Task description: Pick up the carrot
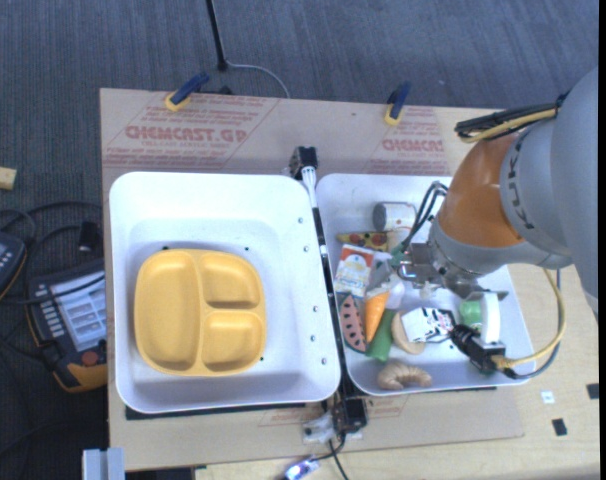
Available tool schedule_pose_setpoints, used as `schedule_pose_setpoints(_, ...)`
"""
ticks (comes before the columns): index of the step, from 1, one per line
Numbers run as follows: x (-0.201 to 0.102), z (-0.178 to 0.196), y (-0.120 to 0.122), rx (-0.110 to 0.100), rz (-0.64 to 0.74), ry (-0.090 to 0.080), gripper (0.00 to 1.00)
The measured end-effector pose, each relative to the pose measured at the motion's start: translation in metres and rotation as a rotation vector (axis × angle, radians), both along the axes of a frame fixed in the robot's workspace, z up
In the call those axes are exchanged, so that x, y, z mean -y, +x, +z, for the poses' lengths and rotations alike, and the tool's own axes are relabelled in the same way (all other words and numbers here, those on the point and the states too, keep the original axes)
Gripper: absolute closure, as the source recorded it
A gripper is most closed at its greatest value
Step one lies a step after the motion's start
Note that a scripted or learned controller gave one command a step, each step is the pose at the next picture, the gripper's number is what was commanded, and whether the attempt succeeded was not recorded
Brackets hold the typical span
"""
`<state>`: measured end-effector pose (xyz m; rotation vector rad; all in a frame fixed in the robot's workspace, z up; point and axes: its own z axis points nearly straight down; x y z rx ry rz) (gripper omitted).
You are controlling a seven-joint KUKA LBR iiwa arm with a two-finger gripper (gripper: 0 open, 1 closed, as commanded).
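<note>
Carrot (375,311) lies in the right bin (518,318), just left of and slightly below the gripper (419,268), with a green vegetable (381,346) under its lower end and a watermelon slice (353,324) on its far side. We cannot tell the gripper's state (the wrist hides it). Well left of the gripper, a yellow divided plate (198,310) sits in the left bin (143,203).

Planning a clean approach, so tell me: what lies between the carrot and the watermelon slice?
Nothing: in the camera view the carrot lies right beside the watermelon slice, with at most a sliver of the right bin floor between.
</note>
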<state>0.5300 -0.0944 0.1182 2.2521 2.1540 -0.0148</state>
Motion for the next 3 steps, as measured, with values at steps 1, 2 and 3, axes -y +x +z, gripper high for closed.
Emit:
schedule_pose_setpoints(1, 0.013, -0.027, -0.008, 0.004, -0.243, 0.021, 0.00)
schedule_pose_setpoints(2, 0.012, -0.018, -0.007, 0.005, -0.242, 0.022, 1.00)
schedule_pose_setpoints(3, -0.034, 0.118, -0.030, -0.008, -0.266, 0.025, 1.00)
